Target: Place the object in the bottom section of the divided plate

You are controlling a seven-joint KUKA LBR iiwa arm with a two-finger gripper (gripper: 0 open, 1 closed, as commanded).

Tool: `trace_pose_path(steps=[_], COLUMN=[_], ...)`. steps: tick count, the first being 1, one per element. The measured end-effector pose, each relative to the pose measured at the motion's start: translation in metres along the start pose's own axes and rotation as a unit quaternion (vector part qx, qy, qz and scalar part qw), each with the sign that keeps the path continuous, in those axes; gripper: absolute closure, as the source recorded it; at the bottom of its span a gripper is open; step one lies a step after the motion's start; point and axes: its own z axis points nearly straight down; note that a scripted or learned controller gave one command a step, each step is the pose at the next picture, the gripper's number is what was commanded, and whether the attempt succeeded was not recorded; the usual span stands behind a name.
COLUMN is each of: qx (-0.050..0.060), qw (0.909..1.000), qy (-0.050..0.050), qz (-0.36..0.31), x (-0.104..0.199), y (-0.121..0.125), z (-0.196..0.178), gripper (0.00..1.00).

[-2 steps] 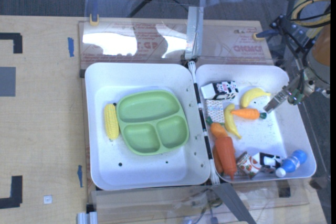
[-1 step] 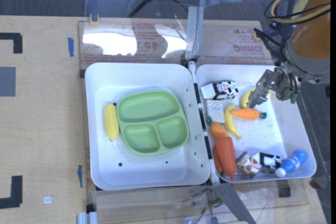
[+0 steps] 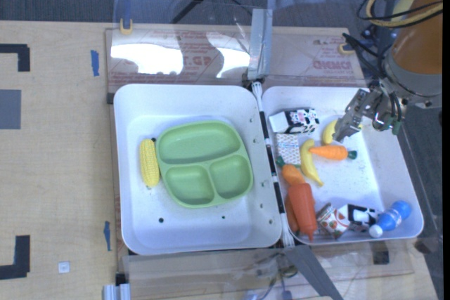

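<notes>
Camera view: 2 white bins sit side by side on the tabletop. The left bin holds the green divided plate with 1 large section and 2 smaller ones, all looking bare. A yellow corn cob lies just beside the plate's left rim, on the bin floor, not on the plate.

The right bin carries the clutter: a small carrot, a banana, a larger orange carrot, a black-and-white carton, a second carton and a blue-capped bottle along the near wall.

The arm reaches in from the right. The end effector hangs tilted over the right bin, tips just above or touching the small carrot's right end. Contact can't be resolved from this angle. Fingers look slightly parted, and nothing is visibly gripped between them.

Judgement: the small carrot is the likely pick target, given the tip position; it's still in the right bin, well apart from the plate. The tilt probably lets the fingers straddle the carrot without hitting the banana touching its left end. Task looks barely begun, with no object yet in any plate section.
</notes>
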Motion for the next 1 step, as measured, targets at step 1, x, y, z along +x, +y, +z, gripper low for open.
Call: trace_pose_path(steps=[1], qx=[-0.001], qw=[1.0], qy=[-0.002], qz=[0.001], x=[-0.0023], y=[0.0009], z=[-0.0087], gripper=[1.0])
